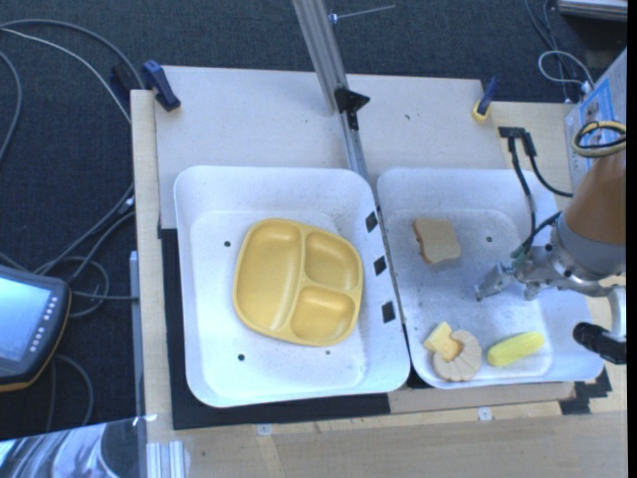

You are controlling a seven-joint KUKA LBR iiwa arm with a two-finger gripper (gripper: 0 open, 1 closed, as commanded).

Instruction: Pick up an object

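My gripper (495, 283) hangs low over the right bin (398, 192), near its middle right, with nothing seen in it. A tan bread slice (436, 239) lies to its upper left, apart from it. Below the gripper, a yellow corn-like piece (516, 348) rests by the bin's front edge. At the front left corner of that bin sit a round beige biscuit (460, 362) and a small yellow chunk (441, 340) touching it. The grey arm with its orange band (597, 212) comes in from the right.
The left bin (199, 207) holds a yellow divided plate (299, 282). A metal pole (328, 53) slants down to the gap between the bins. Black cables (526, 172) run near the right bin's far right corner.
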